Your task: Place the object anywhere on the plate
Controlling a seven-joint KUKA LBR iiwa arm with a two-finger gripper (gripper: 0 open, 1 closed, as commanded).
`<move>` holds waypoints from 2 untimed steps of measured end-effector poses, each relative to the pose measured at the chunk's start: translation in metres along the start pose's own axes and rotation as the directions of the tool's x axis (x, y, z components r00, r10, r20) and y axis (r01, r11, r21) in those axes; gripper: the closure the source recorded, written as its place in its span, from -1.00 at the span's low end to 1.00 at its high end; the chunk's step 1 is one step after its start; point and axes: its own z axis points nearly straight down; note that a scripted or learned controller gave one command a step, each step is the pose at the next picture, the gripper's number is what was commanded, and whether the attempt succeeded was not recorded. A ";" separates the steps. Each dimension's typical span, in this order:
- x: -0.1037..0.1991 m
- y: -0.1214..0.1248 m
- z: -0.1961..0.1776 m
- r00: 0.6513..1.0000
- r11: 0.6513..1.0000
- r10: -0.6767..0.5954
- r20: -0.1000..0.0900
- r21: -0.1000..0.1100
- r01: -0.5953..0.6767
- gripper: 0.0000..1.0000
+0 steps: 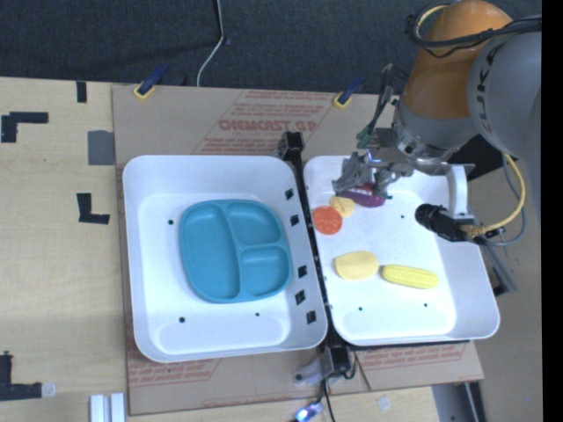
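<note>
A blue divided plate (236, 249) lies in the left bin (145, 183). My gripper (359, 181) hangs low over the top left part of the right bin (466, 310). A purple eggplant-like piece (370, 200) lies right beneath and beside it, partly hidden by it. Whether the two touch is unclear. Just left of the gripper sit a small yellow piece (343, 206) and an orange-red round piece (327, 222).
A pale yellow lump (355, 265) and a corn cob (409, 276) lie in the right bin's lower half. A black clip ridge (302, 236) runs between the two bins. A black cable fitting (440, 220) juts from the arm over the right bin.
</note>
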 end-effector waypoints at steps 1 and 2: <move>0.045 -0.004 0.012 1.000 1.000 0.001 0.001 0.002 -0.001 1.00; 0.103 0.006 0.031 1.000 1.000 0.000 0.001 0.003 0.000 1.00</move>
